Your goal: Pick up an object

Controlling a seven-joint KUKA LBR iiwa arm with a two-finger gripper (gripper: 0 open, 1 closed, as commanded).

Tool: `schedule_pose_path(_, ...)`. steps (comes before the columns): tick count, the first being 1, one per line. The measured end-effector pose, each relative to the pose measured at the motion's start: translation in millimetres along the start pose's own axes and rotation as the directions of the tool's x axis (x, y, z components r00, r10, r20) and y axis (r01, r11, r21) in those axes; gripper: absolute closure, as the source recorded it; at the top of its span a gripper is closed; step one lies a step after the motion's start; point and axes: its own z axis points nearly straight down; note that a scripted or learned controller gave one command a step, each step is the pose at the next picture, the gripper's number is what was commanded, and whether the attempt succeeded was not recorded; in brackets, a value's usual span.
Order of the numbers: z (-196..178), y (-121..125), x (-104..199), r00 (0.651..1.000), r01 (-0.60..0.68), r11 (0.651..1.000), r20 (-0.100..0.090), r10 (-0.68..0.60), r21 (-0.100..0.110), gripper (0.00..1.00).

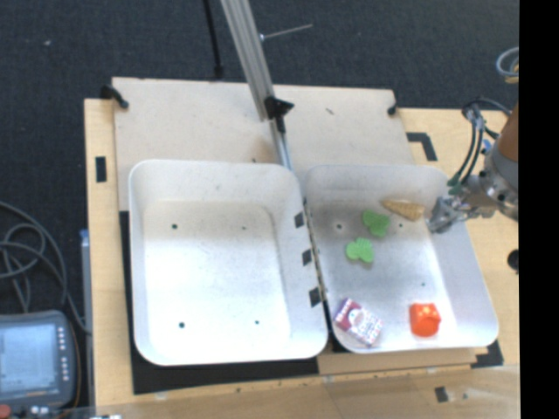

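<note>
Most of my arm [507, 147] runs off the frame's right side, beyond the right bin [467, 260]. My gripper [441, 216], over that bin's far right rim, is too blurred to read.

We see even, diffuse overhead light, faint shadows, mild glare on the white bins [218, 339], and soft, low-resolution detail.
</note>
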Motion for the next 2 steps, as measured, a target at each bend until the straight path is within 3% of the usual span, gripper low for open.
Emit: schedule_pose_path(2,-14.9,38.1,93.2,1.000,0.003,1.000,-0.002,-0.003,0.000,1.00)
